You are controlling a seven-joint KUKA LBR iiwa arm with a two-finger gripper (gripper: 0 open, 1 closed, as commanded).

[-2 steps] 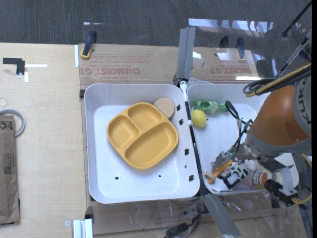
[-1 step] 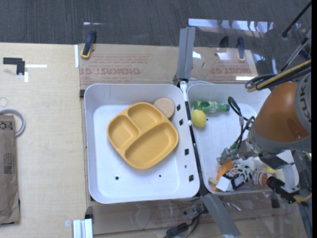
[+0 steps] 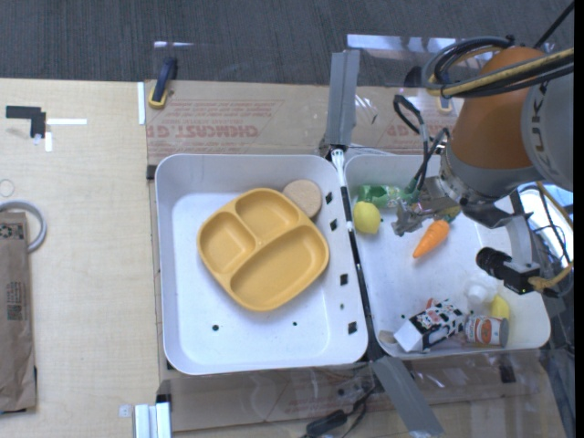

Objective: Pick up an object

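Orange plastic toy carrot [image 3: 432, 238] lies tilted on the floor of the right white bin [image 3: 511, 336], in its upper half, leafy end toward the bin's far edge, tip pointing down toward the near-left. The gripper [image 3: 422, 211] hangs just above the carrot's upper end, at the end of the grey arm with its orange band [image 3: 500, 108]; the metal fingertips look close to or touching the carrot's top, but contact cannot be told, and whether the jaws stand open or closed cannot be told either. Nothing shows clearly between them. Just left of the gripper, against the bin's left wall, sits a small yellow lemon-shaped toy [image 3: 366, 217], with a green crinkled plastic piece [image 3: 376, 192] beside it toward the far-left corner. Along the near edge of the same bin lies a small black-and-white cow-patterned carton [image 3: 429, 325], touching a clear bottle with a yellow cap [image 3: 484, 325]. In the left white bin [image 3: 182, 327], a yellow three-compartment plastic plate [image 3: 263, 247] rests near the centre, a tan round disc [image 3: 303, 196] touching its far-right rim.
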